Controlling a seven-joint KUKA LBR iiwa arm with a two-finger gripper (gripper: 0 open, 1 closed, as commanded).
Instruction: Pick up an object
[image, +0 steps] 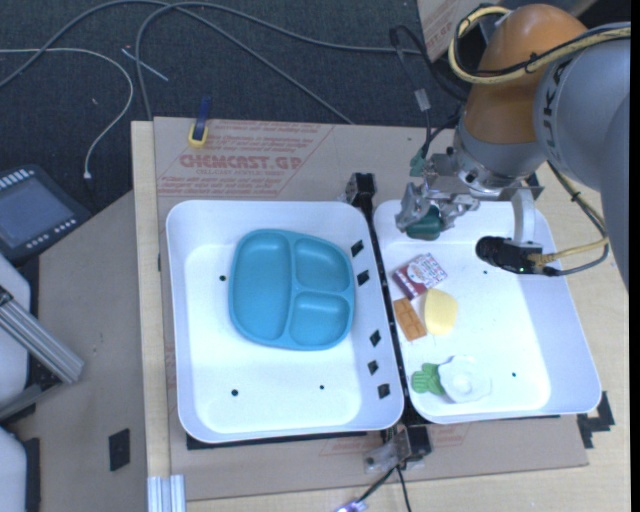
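where the gripper (422, 215) ends, its hold looks unclear.

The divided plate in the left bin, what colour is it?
The plate is light blue all over, clear in the camera view.

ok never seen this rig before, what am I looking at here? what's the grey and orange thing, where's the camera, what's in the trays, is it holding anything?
One camera, fixed above the bench, looks down at a slant. The grey and orange thing is a robot arm reaching in from the right, with a two-finger gripper at its end. Two shallow white bins sit side by side. The left bin holds a blue divided plate. The right bin holds small items: a red and white packet, an orange piece, a yellow piece, and a green and white toy. The gripper hangs over the right bin's far corner with something dark green at its tip; I cannot tell whether it grips it.
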